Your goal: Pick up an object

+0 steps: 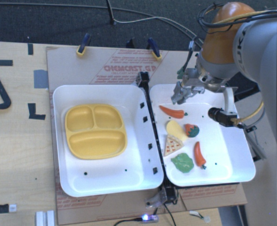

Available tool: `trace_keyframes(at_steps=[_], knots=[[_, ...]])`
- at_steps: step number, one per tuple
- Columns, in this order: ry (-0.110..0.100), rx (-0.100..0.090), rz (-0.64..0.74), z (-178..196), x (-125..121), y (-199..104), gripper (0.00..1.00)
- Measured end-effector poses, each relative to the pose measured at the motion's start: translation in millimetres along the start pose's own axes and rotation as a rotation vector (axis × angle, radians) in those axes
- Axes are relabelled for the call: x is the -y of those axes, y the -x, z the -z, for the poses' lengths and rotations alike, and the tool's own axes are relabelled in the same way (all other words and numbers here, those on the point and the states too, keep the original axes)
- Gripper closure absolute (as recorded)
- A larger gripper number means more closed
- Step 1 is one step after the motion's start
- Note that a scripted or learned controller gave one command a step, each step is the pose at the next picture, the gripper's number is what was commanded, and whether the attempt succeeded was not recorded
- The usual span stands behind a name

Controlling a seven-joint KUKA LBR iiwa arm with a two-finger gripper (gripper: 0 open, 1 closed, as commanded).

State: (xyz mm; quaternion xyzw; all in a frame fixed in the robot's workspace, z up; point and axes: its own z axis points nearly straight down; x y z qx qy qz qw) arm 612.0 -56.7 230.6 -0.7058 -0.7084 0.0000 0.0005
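- Nearest to us in the right bin [237, 166], we see a green leafy piece [182, 162], and just right of it a red pepper [200, 155] lying lengthwise.
- Slightly farther in, a pizza slice [172, 146] lies just above the green piece, touching a yellow piece [175, 128] behind it.
- Right of the yellow piece sits a small red-and-green item [191, 129], close beside it.
- Farther still, a long red chili [172, 111] lies across the bin, behind the yellow piece.
- Just beyond the chili, the tool [181, 97] hangs over the bin's far edge; we cannot tell how its jaws stand, and nothing shows between them.
- Left of the right bin, across the divider, the left bin [72, 173] holds a yellow divided tray [96, 131].
- Both bins rest on the surface [16, 140].
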Motion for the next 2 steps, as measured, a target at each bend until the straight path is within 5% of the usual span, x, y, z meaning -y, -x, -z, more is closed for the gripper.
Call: trace_keyframes(at_steps=[2], knots=[[0.0,0.0,0.001,1.9,14.0,-110.3,1.0]])
